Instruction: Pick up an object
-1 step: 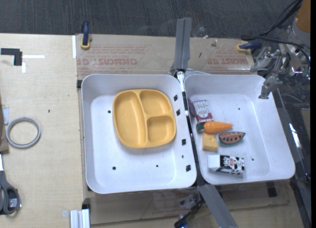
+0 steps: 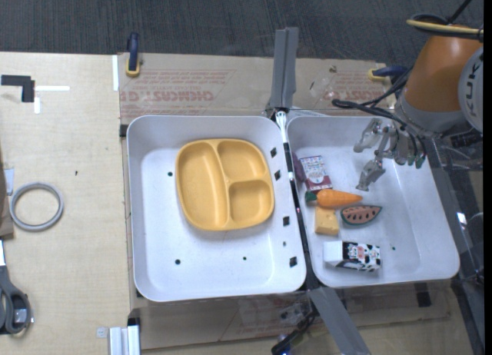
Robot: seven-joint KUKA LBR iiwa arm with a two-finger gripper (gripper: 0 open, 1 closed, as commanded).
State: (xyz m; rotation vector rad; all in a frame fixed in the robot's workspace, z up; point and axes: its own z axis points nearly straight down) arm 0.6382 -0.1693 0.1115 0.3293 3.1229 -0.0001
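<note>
The right bin point(image 2: 430, 223) holds several toy foods. A red-and-white packet point(image 2: 314, 170) lies near its left wall. Below the packet are an orange carrot point(image 2: 338, 198), a watermelon slice point(image 2: 361, 213), a yellow cheese block point(image 2: 327, 222) and a cow-print milk carton point(image 2: 352, 255). My gripper point(image 2: 370, 157) hangs over the upper middle of this bin, up and to the right of the carrot. It is open, with nothing between its fingers.
The left bin point(image 2: 154, 253) holds a yellow divided plate point(image 2: 225, 184). A metal divider point(image 2: 284, 69) runs between the bins. On the bench at the left lie a grey tape ring point(image 2: 34, 206) and scissors point(image 2: 11, 307). The arm's orange band point(image 2: 442, 69) sits at the right.
</note>
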